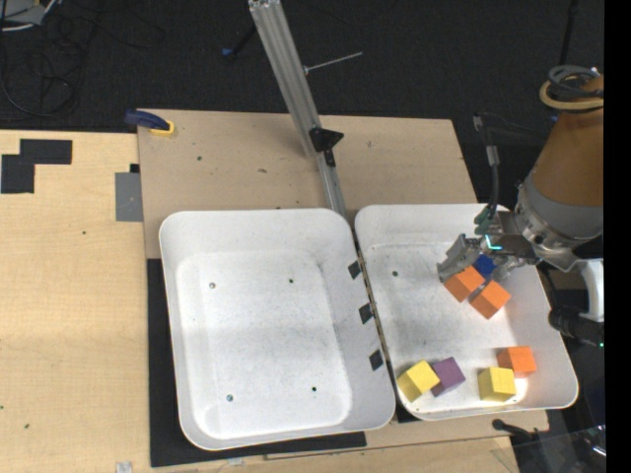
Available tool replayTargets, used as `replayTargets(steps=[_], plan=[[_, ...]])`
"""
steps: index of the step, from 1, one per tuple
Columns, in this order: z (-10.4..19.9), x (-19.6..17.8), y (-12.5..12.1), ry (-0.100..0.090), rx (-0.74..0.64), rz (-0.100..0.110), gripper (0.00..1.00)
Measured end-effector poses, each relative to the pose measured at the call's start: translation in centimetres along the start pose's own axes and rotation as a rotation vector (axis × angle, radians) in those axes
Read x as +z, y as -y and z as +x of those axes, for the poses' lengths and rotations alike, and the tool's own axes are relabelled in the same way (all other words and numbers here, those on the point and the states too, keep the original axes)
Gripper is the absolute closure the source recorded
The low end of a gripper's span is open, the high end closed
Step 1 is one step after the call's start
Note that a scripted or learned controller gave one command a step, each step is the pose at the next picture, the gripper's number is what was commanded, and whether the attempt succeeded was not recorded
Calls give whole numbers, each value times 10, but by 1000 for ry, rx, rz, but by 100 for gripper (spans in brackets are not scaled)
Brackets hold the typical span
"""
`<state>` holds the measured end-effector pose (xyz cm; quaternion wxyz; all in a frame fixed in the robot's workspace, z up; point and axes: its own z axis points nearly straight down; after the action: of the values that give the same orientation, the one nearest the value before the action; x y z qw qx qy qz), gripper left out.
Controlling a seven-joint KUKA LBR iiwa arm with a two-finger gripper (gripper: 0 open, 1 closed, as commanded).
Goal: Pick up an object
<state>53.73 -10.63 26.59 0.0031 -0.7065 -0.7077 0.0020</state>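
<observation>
Camera view: orange blocks (pixel 477 291) just beneath hand (pixel 467 260)

Two bins are sitting side by side. The right bin (pixel 394 227) is holding blocks: four (pixel 463 374) along its front edge, three (pixel 477 286) near its right edge.

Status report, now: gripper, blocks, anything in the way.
Gripper low in right bin, over orange blocks and blue block. No hold confirmed. Blocks crowded together.

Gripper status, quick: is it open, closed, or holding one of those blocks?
Gripper: cannot be told. It sits low in the right bin, right at two orange blocks and a blue block.
</observation>
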Motion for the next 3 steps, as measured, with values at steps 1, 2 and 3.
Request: replayTargets(steps=[1,2,3], plan=[[-2,-2,0,1,5,-4,0],[-2,61,-5,0,2,2,0],[-3,126,-2,-1,2,4,0]])
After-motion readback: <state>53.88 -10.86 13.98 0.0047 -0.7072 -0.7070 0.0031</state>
